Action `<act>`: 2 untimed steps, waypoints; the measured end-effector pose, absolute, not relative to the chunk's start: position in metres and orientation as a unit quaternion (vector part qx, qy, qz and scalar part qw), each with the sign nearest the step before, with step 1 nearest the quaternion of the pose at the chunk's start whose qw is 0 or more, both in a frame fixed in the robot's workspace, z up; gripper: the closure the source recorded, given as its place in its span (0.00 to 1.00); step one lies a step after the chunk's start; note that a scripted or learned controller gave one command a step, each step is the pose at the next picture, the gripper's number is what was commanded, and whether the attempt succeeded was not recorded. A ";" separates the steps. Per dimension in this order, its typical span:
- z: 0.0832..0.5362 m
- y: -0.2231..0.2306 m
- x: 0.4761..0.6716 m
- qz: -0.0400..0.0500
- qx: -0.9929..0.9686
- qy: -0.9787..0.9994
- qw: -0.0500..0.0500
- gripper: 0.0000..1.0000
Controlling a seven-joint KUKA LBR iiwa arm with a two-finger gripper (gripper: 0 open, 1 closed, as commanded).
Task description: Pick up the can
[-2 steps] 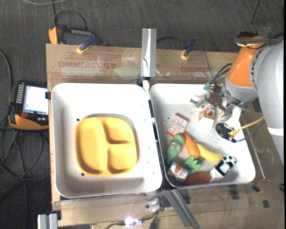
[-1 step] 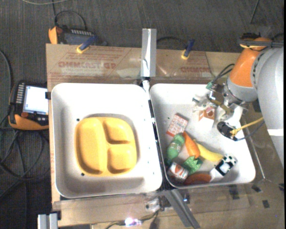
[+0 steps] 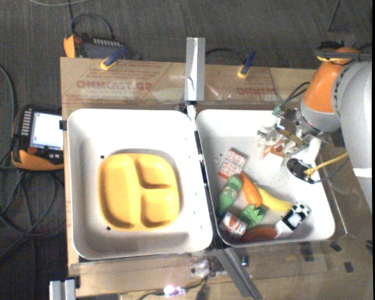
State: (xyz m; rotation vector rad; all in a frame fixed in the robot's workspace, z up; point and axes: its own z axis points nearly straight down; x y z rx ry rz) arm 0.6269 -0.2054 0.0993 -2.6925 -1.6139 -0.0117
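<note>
Grey arm with gripper (image 3: pixel 276 140) over right bin's (image 3: pixel 325 230) far side; grip state unreadable.
Can (image 3: pixel 234 224) lies well below-left of gripper, near the bin's front edge, beside green bottle (image 3: pixel 230 193).

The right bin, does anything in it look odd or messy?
The right bin looks messy: its toys lie heaped in the near corner, the can on its side under a green bottle, banana and carrot.
</note>
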 end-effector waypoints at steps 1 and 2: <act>0.214 -0.171 0.661 0.002 -0.870 -0.494 0.000 1.00; 0.232 -0.109 0.668 0.002 -0.884 -0.467 0.001 1.00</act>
